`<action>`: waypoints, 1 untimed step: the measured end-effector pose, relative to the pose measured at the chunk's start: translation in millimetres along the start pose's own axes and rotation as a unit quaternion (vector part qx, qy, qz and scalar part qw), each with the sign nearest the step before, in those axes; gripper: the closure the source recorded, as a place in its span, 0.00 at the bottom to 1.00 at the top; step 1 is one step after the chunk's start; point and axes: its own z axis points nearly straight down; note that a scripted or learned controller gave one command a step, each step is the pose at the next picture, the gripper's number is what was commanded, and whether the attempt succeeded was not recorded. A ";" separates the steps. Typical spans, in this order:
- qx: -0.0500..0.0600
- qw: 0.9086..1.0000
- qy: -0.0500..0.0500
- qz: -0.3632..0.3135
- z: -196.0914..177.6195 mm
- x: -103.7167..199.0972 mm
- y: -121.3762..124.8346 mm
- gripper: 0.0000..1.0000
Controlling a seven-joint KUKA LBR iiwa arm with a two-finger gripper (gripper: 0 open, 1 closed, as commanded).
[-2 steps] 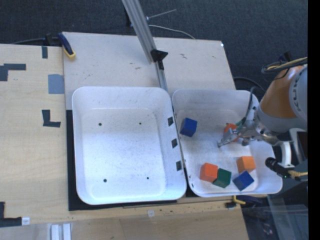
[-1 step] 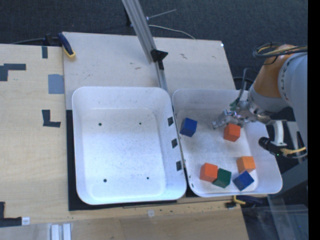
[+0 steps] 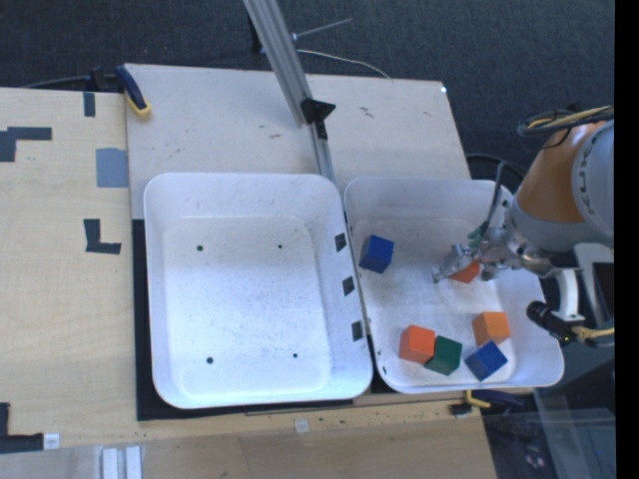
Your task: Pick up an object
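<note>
- Near edge of the right white plastic bin: orange-red cube, green cube, blue cube, orange cube.
- Mid-bin, the gripper is closed around a small orange-red block.
- Farther left, another blue block.

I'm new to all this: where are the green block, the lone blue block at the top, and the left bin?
green block (image 3: 445, 354), camera view, its top face
lone blue block (image 3: 376, 253), camera view, its top face
left bin (image 3: 158, 203), camera view, its upper-left rim
</note>
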 end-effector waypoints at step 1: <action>-0.004 1.000 0.000 -0.002 -0.9 -0.1 53.3 0.00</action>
